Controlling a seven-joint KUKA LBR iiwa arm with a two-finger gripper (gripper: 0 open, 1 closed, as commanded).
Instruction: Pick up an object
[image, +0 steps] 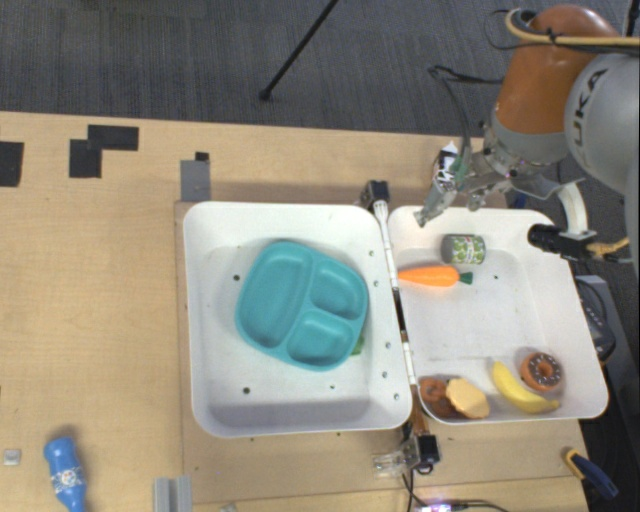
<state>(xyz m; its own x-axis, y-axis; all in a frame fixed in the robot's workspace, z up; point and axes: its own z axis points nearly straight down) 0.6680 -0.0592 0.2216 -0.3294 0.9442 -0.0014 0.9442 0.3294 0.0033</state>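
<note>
We judge the pick not yet begun. Our end effector (447, 196) hangs above the right bin's (500, 310) far rim, fingers spread, holding nothing. The can (463, 249) and carrot (429, 277) lie just below it, untouched.

Both bins (300, 420) are white on a pale tan table (90, 330); the left one carries a teal divided plate (302, 304). The right one has an orange carrot (428, 277) with a green end, a green-and-white can (463, 249), a yellow banana (518, 389), and a brown doughnut (543, 371) with speckled topping. A blue bottle (65, 472) with white marks lies on the table.
</note>
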